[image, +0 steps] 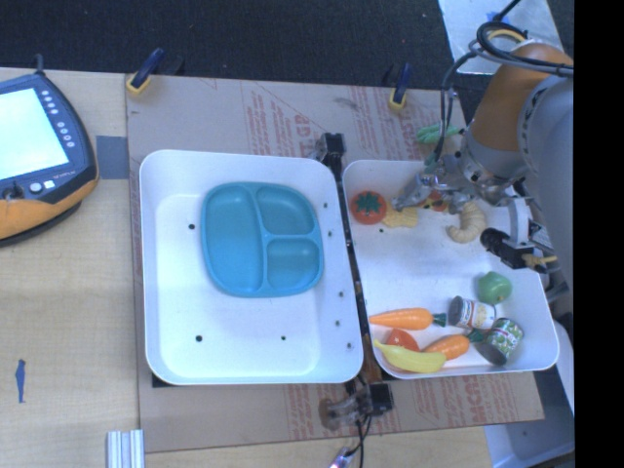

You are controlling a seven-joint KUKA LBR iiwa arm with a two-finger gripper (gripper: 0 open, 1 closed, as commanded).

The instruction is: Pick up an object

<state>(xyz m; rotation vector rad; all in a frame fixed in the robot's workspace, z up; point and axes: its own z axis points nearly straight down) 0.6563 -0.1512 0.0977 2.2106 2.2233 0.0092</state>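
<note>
From the camera view I see the tool (pixel 432 191) low over the right bin's (pixel 429 252) far end, near a tomato (pixel 369 207) and a beige piece (pixel 468 222); too blurry, can't tell its state. Left bin (pixel 166 261) holds a blue divided plate (pixel 261 238).

Wooden bench (pixel 68 291); dark floor (pixel 244 18)

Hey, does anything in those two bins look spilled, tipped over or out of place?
Nothing stands out. The blue divided plate lies flat in the left bin. In the right bin, the toy food lies loosely jumbled; the small jar and can lie on their sides.
</note>
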